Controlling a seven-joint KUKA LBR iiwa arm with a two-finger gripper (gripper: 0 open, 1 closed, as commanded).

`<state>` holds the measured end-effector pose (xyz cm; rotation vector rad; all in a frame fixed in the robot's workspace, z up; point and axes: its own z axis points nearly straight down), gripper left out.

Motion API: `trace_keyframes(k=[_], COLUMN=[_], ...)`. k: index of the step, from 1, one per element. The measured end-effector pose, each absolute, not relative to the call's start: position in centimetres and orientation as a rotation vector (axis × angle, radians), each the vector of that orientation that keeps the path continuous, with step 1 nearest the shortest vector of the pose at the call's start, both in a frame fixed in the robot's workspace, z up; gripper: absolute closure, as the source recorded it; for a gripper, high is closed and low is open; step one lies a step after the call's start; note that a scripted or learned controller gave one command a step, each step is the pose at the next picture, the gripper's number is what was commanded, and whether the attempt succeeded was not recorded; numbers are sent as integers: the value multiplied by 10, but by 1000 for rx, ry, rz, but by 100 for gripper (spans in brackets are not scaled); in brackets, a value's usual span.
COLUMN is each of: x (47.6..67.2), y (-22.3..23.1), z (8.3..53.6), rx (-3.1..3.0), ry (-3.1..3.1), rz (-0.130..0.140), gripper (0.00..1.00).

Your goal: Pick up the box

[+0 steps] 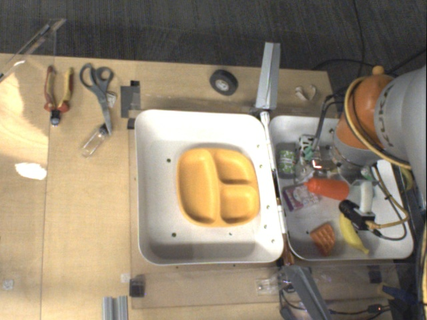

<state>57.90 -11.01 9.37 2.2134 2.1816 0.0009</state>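
Yellow plastic three-compartment tray (pixel 218 184) sits in the middle of the left white bin (pixel 153 199). At three o'clock, the right white bin (pixel 400 249) holds an orange carrot-shaped toy (pixel 328 189), a yellow banana (pixel 351 234), a small reddish-brown box (pixel 323 237) at six o'clock and a green packet (pixel 287 160). Over them the grey arm's hand (pixel 313 157) hovers; its grip I cannot tell. Scissors (pixel 100 89) lie on the wooden table (pixel 67 245).

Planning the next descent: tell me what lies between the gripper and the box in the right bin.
The gripper hangs over the right bin's far end; the orange-brown box lies by its near rim. Between them lie a red-orange carrot-shaped piece and a purple packet. A banana lies beside the box.
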Motion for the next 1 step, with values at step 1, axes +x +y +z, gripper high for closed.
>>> trace_keyframes(k=[1], x=[619], y=[-113], z=[93], rx=[2128], ry=[2274], rz=[-9], gripper=[0])
